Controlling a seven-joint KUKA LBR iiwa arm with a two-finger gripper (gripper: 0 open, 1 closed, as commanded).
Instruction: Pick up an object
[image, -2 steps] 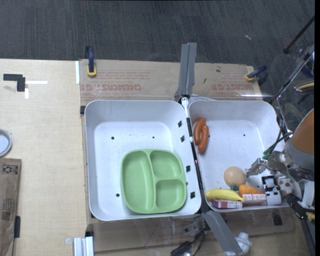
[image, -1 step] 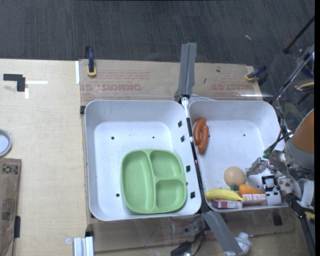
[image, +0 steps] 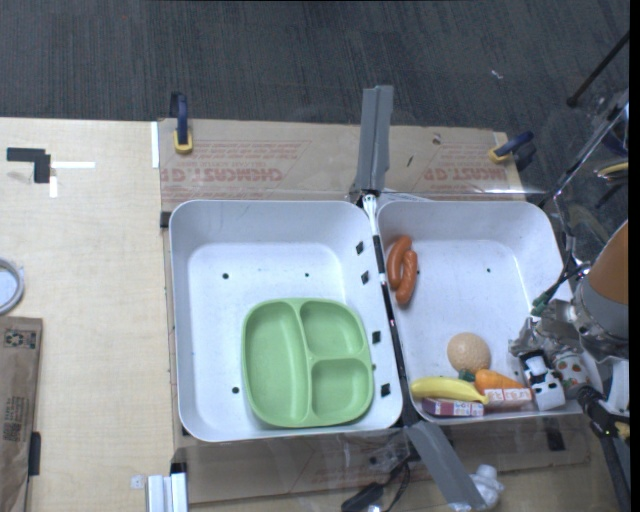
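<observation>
I see my pincer (image: 545, 368) low at the right bin's (image: 455, 213) right edge, but cannot tell its state. Just left of it lie a carrot (image: 497, 380), a banana (image: 447, 388), a ball (image: 468, 352) and a box (image: 455, 407). Sausages (image: 402, 269) lie by the divider. A green tray (image: 308, 362) sits in the left bin (image: 260, 215).

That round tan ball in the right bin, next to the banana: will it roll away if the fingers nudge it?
Probably. The tan ball looks smooth and round, resting on the bin's flat floor, so a sideways nudge would likely send it rolling. The banana and carrot close in front may stop it that way. Its curved surface could slip from a pinch.
</observation>
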